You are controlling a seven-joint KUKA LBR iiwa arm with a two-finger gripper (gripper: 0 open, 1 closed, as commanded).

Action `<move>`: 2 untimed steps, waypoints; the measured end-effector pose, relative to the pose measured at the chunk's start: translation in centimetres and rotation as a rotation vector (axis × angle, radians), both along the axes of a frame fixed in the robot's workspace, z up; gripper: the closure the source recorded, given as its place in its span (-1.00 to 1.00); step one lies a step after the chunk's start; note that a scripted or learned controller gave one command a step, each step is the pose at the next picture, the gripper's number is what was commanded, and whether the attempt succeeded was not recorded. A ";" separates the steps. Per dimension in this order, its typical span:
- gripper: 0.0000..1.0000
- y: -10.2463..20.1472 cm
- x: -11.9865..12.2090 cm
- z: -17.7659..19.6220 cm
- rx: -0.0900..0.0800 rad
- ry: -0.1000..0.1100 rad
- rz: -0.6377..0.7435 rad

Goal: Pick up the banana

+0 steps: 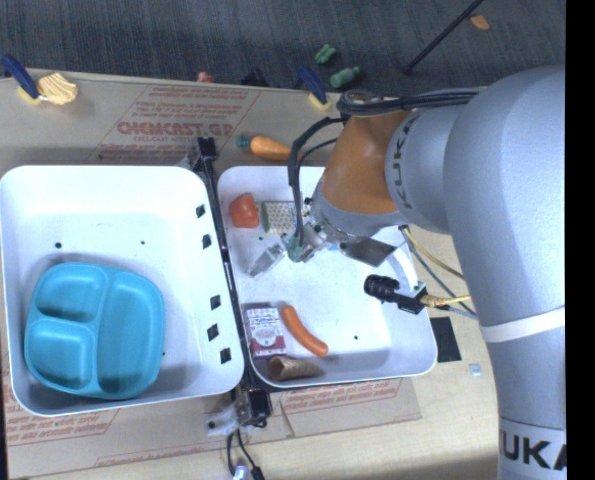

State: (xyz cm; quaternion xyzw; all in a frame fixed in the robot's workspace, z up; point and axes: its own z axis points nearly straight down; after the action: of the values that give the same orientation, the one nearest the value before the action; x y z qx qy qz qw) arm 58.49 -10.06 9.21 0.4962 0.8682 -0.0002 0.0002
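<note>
We see the gripper (pixel 289 248) low in the right bin (pixel 417 353), near its upper left part, but we cannot tell how it is set. A red tomato (pixel 243 210) lies just to its left. Nearer the front of this bin lie a small red packet (pixel 264 329), an orange sausage (pixel 304 330) and a brown cone (pixel 292 368). We cannot make out a banana. The left bin (pixel 97 193) holds a blue divided tray (pixel 95 328).
</note>
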 end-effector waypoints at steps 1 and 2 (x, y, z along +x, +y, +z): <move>1.00 0.0 0.0 1.0 -0.001 0.001 0.004; 1.00 0.0 0.1 2.0 -0.002 0.001 0.008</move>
State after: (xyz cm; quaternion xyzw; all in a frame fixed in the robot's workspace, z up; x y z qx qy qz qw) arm 58.57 -10.02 11.23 0.4929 0.8701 -0.0011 0.0003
